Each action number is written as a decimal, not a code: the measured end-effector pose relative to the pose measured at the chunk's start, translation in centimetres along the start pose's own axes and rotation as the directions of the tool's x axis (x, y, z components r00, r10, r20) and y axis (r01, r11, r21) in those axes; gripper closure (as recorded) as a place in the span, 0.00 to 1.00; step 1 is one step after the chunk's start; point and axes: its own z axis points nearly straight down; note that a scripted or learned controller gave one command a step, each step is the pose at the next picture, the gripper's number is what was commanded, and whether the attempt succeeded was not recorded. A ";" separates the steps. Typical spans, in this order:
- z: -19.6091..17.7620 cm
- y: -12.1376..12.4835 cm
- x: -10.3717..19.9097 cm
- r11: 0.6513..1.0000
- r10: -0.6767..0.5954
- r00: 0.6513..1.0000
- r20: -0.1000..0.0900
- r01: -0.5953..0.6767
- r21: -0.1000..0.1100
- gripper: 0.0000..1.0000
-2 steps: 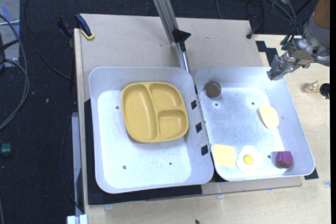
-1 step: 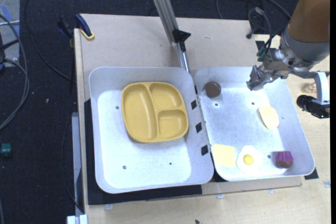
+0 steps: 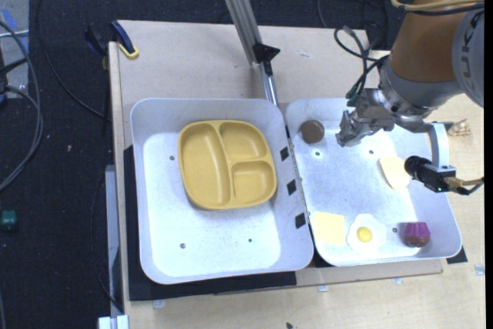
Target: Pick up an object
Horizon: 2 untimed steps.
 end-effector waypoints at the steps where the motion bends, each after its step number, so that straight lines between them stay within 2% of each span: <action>1: 0.4 -1.3 4.1 1.000 0.000 1.000 0.000 0.000 -0.001 1.00; 2: 0.3 -3.9 9.1 1.000 -0.001 1.000 0.000 0.001 0.000 1.00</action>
